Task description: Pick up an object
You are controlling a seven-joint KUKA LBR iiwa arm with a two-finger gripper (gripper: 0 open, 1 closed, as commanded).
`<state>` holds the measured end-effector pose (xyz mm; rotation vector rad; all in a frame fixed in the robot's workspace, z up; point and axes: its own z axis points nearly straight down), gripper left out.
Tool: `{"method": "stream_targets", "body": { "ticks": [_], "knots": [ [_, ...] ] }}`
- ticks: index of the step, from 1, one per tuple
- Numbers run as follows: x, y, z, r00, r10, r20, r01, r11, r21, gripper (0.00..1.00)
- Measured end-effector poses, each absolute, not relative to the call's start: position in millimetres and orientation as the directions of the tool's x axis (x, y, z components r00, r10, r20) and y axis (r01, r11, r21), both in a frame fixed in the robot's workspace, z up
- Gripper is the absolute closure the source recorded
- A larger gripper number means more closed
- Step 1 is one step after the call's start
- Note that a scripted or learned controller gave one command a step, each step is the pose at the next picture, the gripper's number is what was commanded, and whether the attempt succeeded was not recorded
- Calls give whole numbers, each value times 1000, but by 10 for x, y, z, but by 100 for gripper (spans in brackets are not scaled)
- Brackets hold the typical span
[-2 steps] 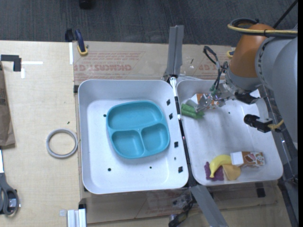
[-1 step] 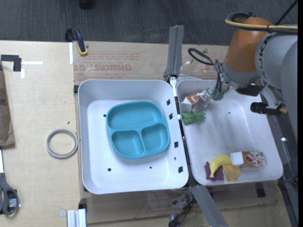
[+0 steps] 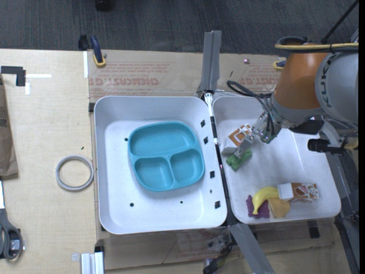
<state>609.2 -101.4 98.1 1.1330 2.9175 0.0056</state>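
End effector [image 3: 246, 147] hangs over green toy [image 3: 238, 160] in right bin [image 3: 319, 210].

Green object [image 3: 238, 160] – right bin [image 3: 319, 207], tilted

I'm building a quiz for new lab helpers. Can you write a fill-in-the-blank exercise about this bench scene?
1. The blue divided tray lies in the ____ bin.
2. That tray has ____ compartments.
3. The yellow banana lies in the same bin as the ____, near that bin's front edge.
4. A grey ring lies on the bench, ____ both bins.

Missing words: left; three; gripper; outside
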Motion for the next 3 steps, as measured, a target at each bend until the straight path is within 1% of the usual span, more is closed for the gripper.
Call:
{"method": "stream_targets", "body": {
  "ticks": [1, 2, 3],
  "knots": [
    [6112, -1147, 1115, -729, 684, -33, 684, 729, 4, 100],
    [6534, -1339, 920, -681, 732, -2, 732, 681, 1, 100],
    [6384, -1300, 931, -873, 489, -3, 489, 873, 1, 100]
  ]
}}
